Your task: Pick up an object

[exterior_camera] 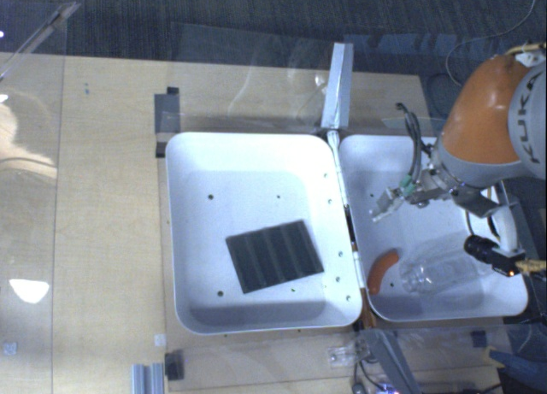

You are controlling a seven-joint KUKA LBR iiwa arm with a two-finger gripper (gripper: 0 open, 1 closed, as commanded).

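Observation:
My gripper (382, 206) hangs over the left middle of the right bin (513, 302), pointing left from the orange-banded wrist (483, 114). Nothing shows held in it. An orange oblong object (382, 270) lies at the right bin's front left corner, below the gripper and apart from it. Beside the orange object, to its right, a clear plastic bottle (438, 274) lies on its side along the front of the bin. A dark ribbed rectangular mat (274, 255) lies flat in the left bin (197, 161), near its front middle.
A raised divider (344, 204) separates the two bins. A black cable end (489, 251) hangs from the arm over the right bin's right side. A metal bar (337, 85) stands behind the bins where they meet. Bare wooden bench (85, 213) lies to the left.

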